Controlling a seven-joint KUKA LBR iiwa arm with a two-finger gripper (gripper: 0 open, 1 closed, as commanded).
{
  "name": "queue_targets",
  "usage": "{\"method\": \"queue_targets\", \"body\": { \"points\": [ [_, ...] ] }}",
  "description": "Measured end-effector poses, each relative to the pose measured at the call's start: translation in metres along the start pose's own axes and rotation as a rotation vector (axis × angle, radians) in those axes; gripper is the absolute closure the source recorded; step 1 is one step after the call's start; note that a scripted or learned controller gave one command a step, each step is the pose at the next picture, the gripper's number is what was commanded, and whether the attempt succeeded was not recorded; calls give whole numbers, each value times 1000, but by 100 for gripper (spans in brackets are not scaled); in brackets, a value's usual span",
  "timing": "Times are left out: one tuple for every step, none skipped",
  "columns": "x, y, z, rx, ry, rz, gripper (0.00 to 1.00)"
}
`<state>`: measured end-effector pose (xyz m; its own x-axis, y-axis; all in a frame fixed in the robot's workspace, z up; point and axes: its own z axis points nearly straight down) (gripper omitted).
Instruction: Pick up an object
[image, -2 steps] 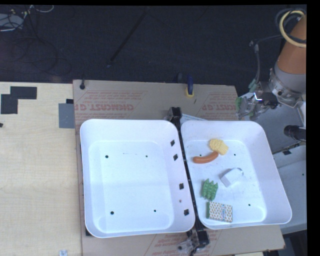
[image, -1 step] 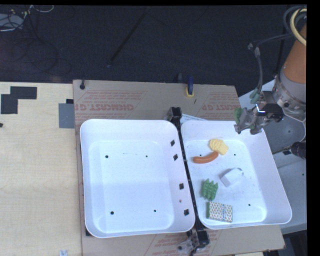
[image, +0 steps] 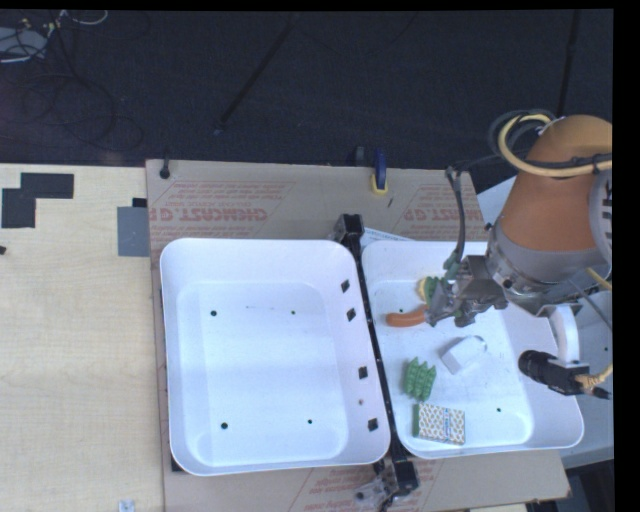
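Objects for picking all lie in the right bin (image: 560, 440), while the left bin (image: 180, 300) beside it offers a broad bare floor with open room on every side. The two bins meet along a dark clipped seam down the middle of the tabletop (image: 70, 340).

Going left to right in the right bin: an orange carrot-like piece (image: 404, 319) lies near the bin's left wall, with the jaws (image: 447, 305) just to its right and nothing visibly between them; whether they stand wide or narrow I cannot tell. A yellow-green item (image: 428, 288) sits at the far side of the jaws, half hidden by them. Nearer, a green block (image: 420, 377) rests apart from the wall, and a speckled flat pad (image: 440, 423) lies close to the near rim. A white box (image: 463, 354) blends into the bin floor, its outline faint. The arm's orange band (image: 555, 205) covers the bin's far right corner.
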<state>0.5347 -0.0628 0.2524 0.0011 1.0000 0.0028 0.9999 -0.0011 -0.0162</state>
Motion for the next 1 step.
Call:
{"method": "queue_targets", "body": {
  "points": [
    [57,19,-89,-23,-1,-8,100]
  ]
}}
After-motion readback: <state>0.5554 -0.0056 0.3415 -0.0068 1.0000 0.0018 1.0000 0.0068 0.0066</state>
